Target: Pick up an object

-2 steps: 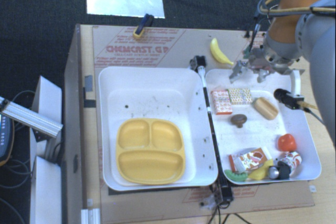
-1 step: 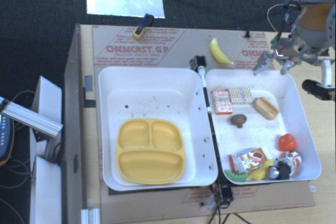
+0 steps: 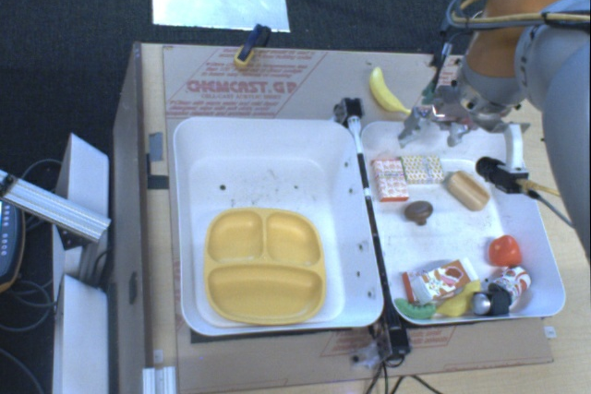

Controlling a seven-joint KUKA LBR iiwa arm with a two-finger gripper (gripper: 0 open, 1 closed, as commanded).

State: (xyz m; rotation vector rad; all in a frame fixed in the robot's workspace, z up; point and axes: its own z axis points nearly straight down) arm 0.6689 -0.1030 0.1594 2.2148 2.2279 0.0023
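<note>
While I read the frame from its bottom edge upward, the right bin shows a cluster at the lower right: a red-and-white packet on a green item, a yellow piece, a dark-and-white jumble, and a red round object just above. Further up, mid-bin, I see a small brown knob-like piece, a tan bread-like block tilted with its long axis running upper left to lower right, a red-and-white box and a pale speckled box side by side. At the bin's top edge hangs the gripper, its two fingers spread apart and nothing between them. The speckled box lies just below the fingertips in the frame, so I judge it the nearest candidate, with the red-and-white box slightly down-left and the tan block down-right. A banana sits outside the bin, up-left of the gripper. The left bin holds a yellow divided tray, well apart from the hand.
</note>
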